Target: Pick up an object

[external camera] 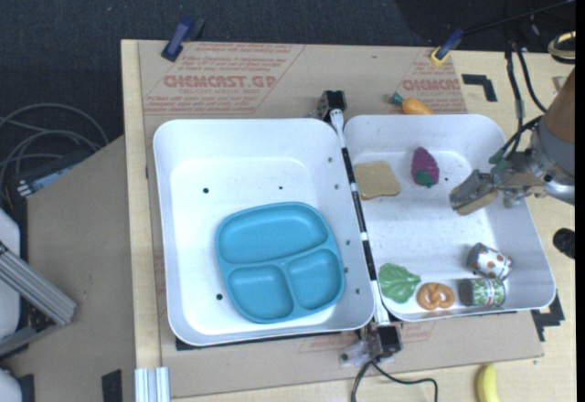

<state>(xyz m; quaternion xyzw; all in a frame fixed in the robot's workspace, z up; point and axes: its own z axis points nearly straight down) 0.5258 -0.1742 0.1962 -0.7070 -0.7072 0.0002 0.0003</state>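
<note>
Gripper hangs over right bin near its right wall, jaws apparently apart, nothing between. Closest target, purple toy, lies toward far edge; cans cluster at near-right corner.

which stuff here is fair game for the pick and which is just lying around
For the pick, in the right bin, near the gripper: purple toy, tan slice, green leaf, pretzel, can, small round object.

Lying about: blue tray in the left bin, carrot, banana, clamps.
</note>
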